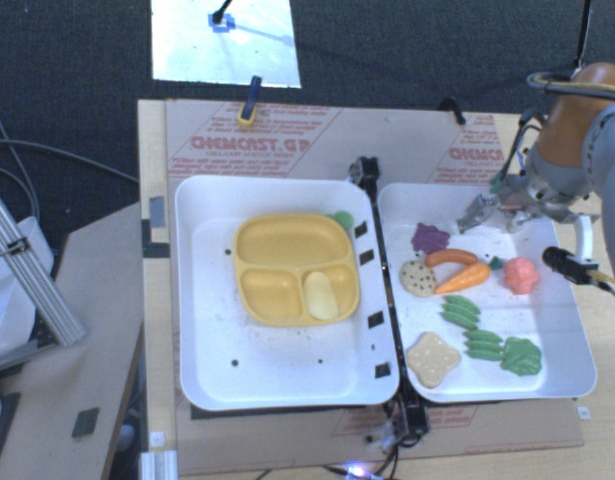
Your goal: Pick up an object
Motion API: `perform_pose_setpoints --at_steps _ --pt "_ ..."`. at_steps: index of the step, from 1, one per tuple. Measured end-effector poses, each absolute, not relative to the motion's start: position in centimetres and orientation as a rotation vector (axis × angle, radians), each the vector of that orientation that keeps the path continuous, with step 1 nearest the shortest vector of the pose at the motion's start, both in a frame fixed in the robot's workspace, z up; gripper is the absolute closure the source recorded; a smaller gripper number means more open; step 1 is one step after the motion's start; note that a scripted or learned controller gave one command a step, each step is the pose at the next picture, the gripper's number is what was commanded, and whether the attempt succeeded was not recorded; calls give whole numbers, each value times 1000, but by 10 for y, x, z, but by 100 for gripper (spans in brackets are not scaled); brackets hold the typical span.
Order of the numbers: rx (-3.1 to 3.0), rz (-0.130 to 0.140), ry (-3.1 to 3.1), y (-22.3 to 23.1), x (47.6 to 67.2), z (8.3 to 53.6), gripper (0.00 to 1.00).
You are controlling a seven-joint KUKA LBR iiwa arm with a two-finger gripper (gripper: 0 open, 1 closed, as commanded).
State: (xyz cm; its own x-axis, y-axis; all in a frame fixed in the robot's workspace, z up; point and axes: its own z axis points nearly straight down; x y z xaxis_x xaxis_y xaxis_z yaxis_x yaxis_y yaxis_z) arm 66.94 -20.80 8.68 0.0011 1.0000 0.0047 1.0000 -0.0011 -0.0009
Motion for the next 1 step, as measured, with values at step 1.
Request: perform_pose_setpoints --at_steps 1 --pt "-2221 4 -2218 -207 590 84 0"
